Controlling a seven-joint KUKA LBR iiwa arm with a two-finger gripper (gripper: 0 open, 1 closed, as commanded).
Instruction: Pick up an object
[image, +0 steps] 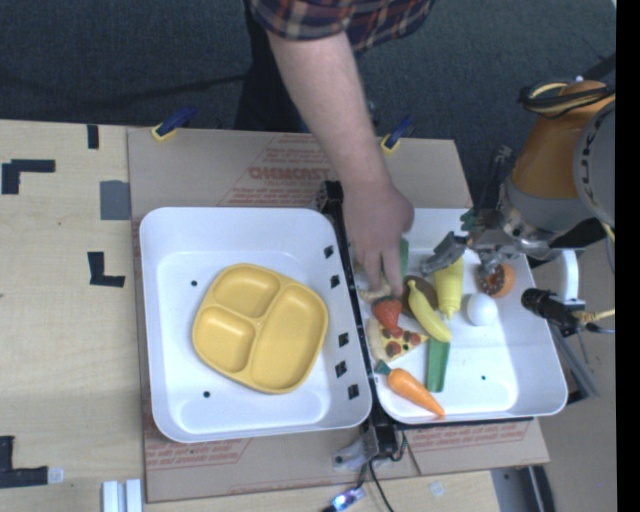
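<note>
- On the far left we see bare bench (60, 330) with black marks on it, and cardboard (280, 165) laid beneath both bins.
- Next comes the left bin (170, 400), which holds a yellow tray (260, 328) with three wells, lying well apart from the toys.
- At the seam between the bins a person's hand (378, 245) reaches down from the top edge into the right bin (530, 395), its fingertips at or very near the pile; we would judge no descent safe until that hand is out.
- The pile sits against the right bin's left wall: a tomato (388, 314), a pizza slice (397, 345), a banana (428, 314), a green stick (437, 367) and a carrot (414, 391), mostly touching or overlapping.
- These crowd each other, so we would pick something with room around it: the carrot at the near edge looks easiest, with open floor on its right.
- Right of the banana lie a yellow pepper (451, 287), a white ball (482, 311) and an orange piece (495, 278).
- Over these hangs the claw (462, 243); whether it is spread or pressed together we cannot tell, and we see nothing between its fingers.
- At the far right is the grey arm (560, 150) with its orange band, and dark floor lies beyond the bench.
</note>
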